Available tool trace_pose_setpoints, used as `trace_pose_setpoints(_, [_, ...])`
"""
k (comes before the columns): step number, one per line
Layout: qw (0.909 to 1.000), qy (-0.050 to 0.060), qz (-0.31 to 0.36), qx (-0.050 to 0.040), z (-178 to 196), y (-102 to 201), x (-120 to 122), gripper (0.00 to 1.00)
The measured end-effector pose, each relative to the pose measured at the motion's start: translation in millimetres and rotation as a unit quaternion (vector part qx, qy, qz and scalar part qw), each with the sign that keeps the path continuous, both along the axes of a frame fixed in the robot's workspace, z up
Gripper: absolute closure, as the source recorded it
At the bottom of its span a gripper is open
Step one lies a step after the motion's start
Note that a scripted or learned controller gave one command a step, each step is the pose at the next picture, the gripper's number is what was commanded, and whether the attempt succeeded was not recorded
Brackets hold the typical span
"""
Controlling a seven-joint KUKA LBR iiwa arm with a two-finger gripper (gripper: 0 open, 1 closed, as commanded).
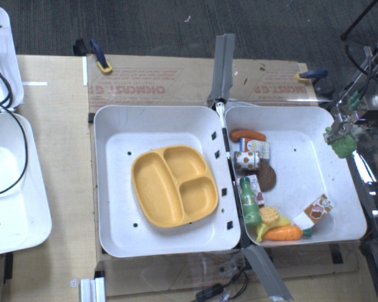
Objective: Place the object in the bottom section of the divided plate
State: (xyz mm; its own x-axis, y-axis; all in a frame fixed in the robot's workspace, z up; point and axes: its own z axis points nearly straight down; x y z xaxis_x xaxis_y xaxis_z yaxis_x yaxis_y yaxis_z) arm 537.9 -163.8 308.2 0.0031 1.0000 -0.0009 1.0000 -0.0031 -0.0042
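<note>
The yellow divided plate (175, 184) lies in the left white bin (113, 131), with one long section on its left and two smaller ones on its right. All three sections hold nothing. My gripper (341, 136) hangs over the right rim of the right bin (302, 143), far from the plate. A small green object (344, 146) sits between its fingertips, lifted above the bin floor. The arm itself is mostly cut off at the right edge of the view.
Along the right bin's left side lie a red sausage (247, 135), a can (249, 151), a brown disc (267, 177), a green bottle (249, 201), corn (270, 216) and a carrot (282, 233). A small carton (317, 210) lies near its front right corner.
</note>
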Motion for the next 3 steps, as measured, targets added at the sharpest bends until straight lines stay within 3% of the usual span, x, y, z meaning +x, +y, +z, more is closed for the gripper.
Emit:
trace_pose_setpoints(1, [0.9999,0.000,-0.013,0.0002,-58,57,-43,1.00])
trace_pose_setpoints(2, [0.9994,-0.001,0.034,0.0002,-44,85,-52,1.00])
trace_pose_setpoints(3, [0.9974,0.000,0.072,0.0002,-118,186,-25,1.00])
